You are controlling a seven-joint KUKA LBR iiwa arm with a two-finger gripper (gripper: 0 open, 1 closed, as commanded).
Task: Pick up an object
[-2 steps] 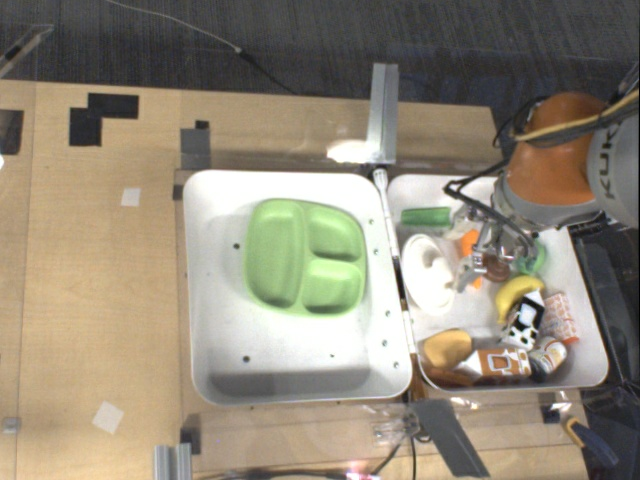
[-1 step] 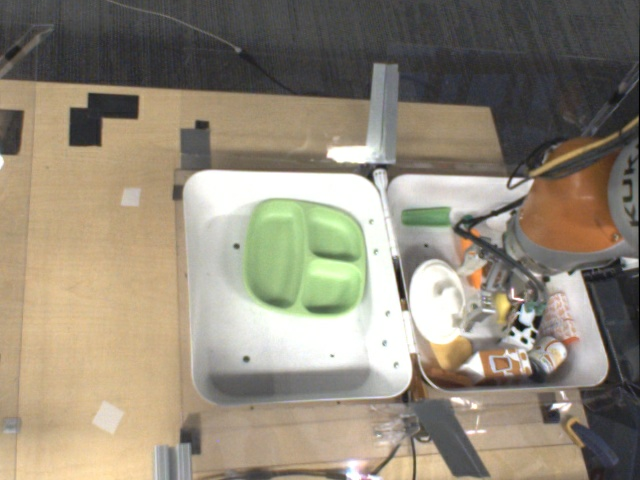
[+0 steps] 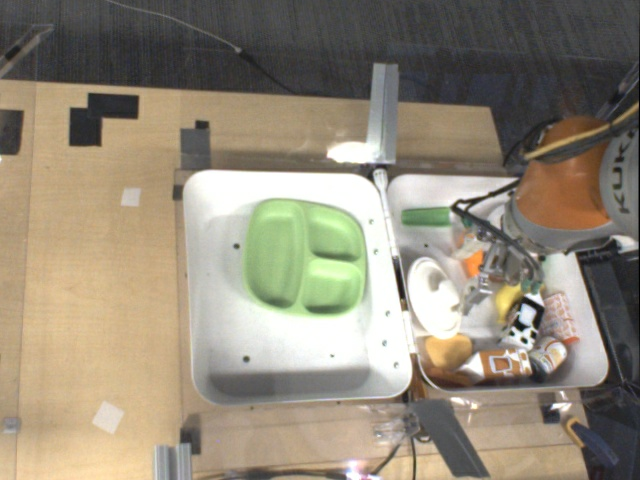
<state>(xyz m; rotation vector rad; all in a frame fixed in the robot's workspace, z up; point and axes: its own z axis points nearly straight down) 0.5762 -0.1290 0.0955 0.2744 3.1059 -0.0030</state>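
Hovering gripper (image 3: pixel 487 286) is seen over right bin (image 3: pixel 598 353) clutter by white bowl (image 3: pixel 432 293); finger state unclear.

Bins (image 3: pixel 215 298): smooth white plastic, slight sheen. Divided green tray (image 3: pixel 303 255): matt plastic. Bench (image 3: pixel 90 298): pale wood, matt. Divider post (image 3: pixel 383 113): probably brushed metal.

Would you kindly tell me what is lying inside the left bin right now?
The left bin holds a green divided tray, lying flat with its three compartments facing up. Whatever might lie beneath the tray is covered by it.
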